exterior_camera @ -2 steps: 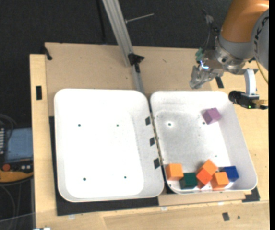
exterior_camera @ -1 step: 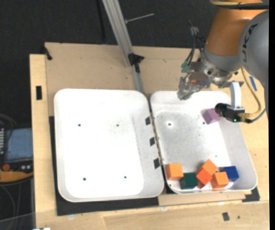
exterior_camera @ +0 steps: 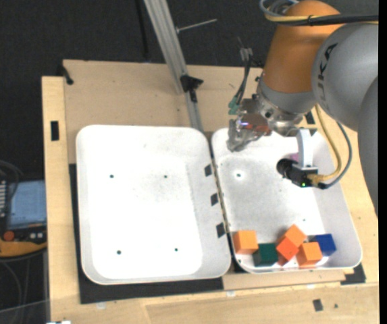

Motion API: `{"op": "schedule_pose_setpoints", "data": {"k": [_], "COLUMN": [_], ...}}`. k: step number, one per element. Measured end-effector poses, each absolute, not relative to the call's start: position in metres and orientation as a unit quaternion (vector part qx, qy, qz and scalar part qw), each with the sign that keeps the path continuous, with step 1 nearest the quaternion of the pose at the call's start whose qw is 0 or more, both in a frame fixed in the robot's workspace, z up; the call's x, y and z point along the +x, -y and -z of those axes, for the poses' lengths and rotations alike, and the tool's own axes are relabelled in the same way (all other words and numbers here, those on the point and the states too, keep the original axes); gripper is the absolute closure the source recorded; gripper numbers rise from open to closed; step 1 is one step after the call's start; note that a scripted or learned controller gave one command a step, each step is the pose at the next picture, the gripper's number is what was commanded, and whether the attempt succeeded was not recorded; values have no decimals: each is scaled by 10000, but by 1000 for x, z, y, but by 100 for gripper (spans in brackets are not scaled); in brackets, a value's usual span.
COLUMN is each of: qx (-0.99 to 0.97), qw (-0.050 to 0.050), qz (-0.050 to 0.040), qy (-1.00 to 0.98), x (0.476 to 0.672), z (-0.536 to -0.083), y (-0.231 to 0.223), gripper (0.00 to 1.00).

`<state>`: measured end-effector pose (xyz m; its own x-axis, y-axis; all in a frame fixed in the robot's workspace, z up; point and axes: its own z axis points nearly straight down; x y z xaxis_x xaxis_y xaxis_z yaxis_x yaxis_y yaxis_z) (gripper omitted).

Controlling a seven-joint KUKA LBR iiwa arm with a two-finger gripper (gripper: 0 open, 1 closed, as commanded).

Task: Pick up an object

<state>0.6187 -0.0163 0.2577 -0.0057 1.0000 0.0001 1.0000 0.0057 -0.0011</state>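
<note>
Blocks lie bunched along the near edge of the right bin: an orange block at the left end, a dark green block just beside it, a tilted red-orange block touching the green one, another orange block next to that, and a blue block at the right end of the cluster. All five rest on the bin floor, close together, some touching.

The gripper is at the opposite, far end of the same bin, near its far-left corner and well apart from the blocks. Nothing is seen between its fingers; how far they are spread cannot be told from this slanted view. Above it rises the grey arm with its orange band, reaching in from the right, with cables trailing down to a small black fitting over the middle of the right bin.

The left bin sits just beside the right one, the two rims meeting along the middle. Both stand on a pale wooden bench. A slanted metal rod crosses the far side of the bench.
</note>
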Motion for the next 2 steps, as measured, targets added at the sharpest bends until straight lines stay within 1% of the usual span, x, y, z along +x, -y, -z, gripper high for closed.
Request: {"op": "schedule_pose_setpoints", "data": {"k": [1, 2], "qx": [-7047, -7046], "qw": [6, 13], "qz": [0, 2], "qy": [7096, 7096], "x": [601, 574], "z": [-255, -258], "y": [-37, -74], "gripper": [100, 100]}}
